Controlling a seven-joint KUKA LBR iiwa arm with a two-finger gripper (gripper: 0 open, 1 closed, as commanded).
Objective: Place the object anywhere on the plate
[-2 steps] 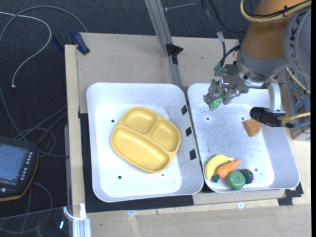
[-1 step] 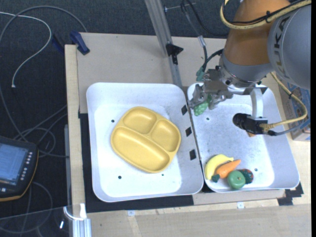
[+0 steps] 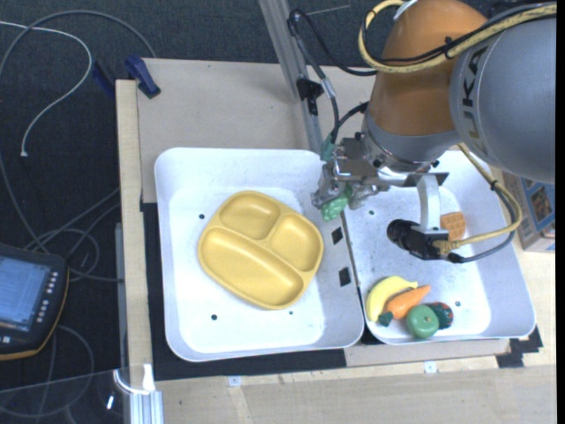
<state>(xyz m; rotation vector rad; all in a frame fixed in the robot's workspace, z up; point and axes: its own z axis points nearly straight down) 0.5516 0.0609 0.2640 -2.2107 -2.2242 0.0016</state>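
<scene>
The two-finger metal gripper (image 3: 338, 197) clasps a small green object (image 3: 334, 207) over the bins' shared rim. The yellow three-compartment plastic plate (image 3: 261, 248) lies just left.

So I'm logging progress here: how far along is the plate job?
Done: a small green object sits at the gripper, apparently lifted over the bins' shared edge. In hand: carrying it. Left: setting it on the yellow plate, which holds nothing yet.
</scene>
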